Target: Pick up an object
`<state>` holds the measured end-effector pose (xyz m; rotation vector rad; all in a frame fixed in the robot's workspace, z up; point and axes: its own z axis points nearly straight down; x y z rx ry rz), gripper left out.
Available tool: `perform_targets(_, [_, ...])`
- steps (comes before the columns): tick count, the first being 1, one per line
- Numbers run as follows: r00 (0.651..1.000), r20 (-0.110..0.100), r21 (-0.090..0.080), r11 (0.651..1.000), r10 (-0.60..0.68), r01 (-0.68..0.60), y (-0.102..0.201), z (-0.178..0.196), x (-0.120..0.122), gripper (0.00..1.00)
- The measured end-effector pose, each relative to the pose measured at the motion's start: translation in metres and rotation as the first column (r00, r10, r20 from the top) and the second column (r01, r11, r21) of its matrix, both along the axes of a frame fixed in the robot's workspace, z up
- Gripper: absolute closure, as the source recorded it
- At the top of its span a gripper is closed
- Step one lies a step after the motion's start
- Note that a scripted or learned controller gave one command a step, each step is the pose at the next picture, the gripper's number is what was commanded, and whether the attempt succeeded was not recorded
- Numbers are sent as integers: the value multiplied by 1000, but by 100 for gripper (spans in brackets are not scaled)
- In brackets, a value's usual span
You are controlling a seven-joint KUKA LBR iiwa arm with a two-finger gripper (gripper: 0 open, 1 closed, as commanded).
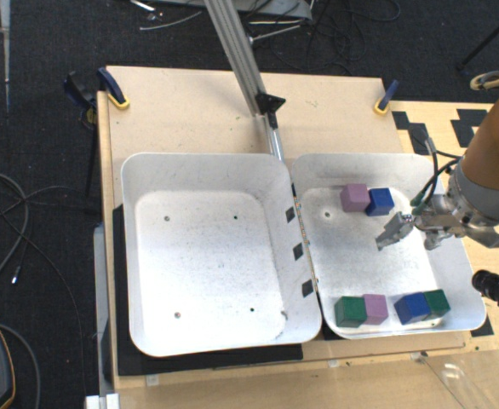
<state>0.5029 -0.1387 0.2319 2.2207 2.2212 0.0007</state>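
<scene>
Several small cubes lie in the right bin [454, 320]. A purple cube [354, 198] and a blue cube [381, 201] touch each other near its far edge. Along its near edge sit a green cube [350, 311], a purple cube [375, 308], a blue cube [412, 308] and a green cube [437, 302]. My gripper [413, 233] hangs over the middle right of this bin, just below and right of the far blue cube. It is open, with nothing between its fingers [392, 230].
The left bin [130, 177] sits beside the right one, their rims meeting at the centre. A slanted metal pole [241, 54] reaches down to the far edge between the bins. Clamps [113, 89] grip the bench's far corners.
</scene>
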Motion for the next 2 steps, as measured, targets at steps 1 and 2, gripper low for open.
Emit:
perform_targets(1, [1000, 0, 0, 1000, 0, 0, 0, 0, 0, 0])
perform_targets(2, [1000, 1, -1, 1000, -1, 1, -34, -139, 46, 0])
